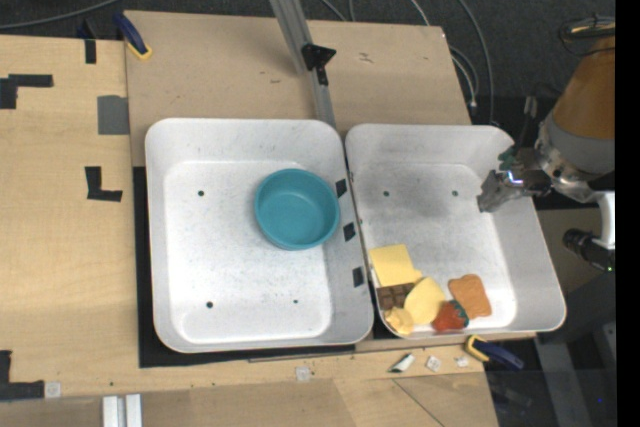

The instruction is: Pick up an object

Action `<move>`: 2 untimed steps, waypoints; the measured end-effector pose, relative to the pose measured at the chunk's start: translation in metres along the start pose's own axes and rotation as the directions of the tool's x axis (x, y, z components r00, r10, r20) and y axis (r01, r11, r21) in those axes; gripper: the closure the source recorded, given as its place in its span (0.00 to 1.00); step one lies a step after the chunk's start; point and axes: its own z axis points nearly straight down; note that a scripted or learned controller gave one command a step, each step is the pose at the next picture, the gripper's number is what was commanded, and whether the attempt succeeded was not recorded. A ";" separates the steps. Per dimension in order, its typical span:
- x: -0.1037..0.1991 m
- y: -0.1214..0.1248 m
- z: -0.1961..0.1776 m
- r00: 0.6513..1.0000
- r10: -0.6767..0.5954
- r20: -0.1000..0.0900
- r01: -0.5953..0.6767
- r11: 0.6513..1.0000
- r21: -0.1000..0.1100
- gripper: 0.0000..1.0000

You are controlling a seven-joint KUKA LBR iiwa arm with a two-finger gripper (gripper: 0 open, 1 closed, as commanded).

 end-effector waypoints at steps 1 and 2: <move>0.000 0.001 -0.031 1.000 0.000 0.000 0.000 1.000 0.000 1.00; 0.052 0.002 -0.020 1.000 -0.004 -0.003 0.004 1.000 0.005 1.00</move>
